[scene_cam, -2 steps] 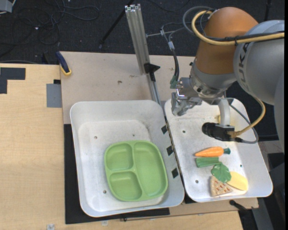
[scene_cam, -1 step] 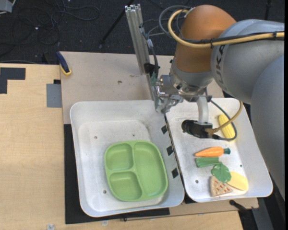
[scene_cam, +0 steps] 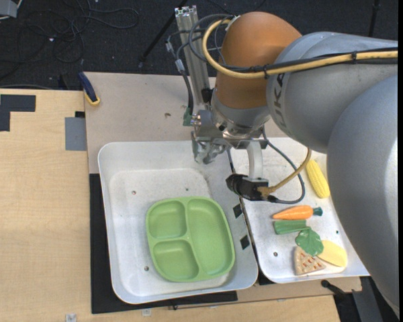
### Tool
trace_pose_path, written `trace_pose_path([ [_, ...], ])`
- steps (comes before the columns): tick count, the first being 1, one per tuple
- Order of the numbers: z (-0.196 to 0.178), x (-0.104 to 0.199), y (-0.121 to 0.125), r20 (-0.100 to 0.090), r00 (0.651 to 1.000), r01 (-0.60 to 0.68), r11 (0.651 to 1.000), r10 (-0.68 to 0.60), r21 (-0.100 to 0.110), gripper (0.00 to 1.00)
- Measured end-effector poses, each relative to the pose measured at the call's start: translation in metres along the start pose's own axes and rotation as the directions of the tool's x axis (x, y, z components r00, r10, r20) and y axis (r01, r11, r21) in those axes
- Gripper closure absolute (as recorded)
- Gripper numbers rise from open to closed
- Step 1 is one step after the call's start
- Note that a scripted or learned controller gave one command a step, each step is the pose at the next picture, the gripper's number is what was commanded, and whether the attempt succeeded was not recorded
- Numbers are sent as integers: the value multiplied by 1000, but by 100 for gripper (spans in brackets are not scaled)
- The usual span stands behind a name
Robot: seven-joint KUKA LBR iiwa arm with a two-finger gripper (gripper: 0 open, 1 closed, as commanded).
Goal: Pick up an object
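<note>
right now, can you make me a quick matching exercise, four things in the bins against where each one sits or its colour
Things:
1. divided plate
2. toy carrot
3. toy corn cob
4. waffle piece

Descriptions:
A. yellow, near the far edge of the right bin
B. light green, lying in the left bin
C. tan with a grid, at the near end of the right bin
D. orange with a green tip, mid right bin

Pairs: 1-B, 2-D, 3-A, 4-C

Bright, even overhead light on the tabletop [scene_cam: 40, 180]; soft shadows; background dark; the near arm [scene_cam: 349, 113] looks slightly blurred, perhaps.
</note>
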State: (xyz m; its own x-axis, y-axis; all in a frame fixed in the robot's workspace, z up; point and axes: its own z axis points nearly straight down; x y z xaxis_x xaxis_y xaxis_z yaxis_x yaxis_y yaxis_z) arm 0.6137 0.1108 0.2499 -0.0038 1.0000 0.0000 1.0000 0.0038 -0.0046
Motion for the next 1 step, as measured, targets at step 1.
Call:
trace_pose_path([
  [1, 0, -1, 0, 1, 1000, -1, 1000, 1, 0, 0],
])
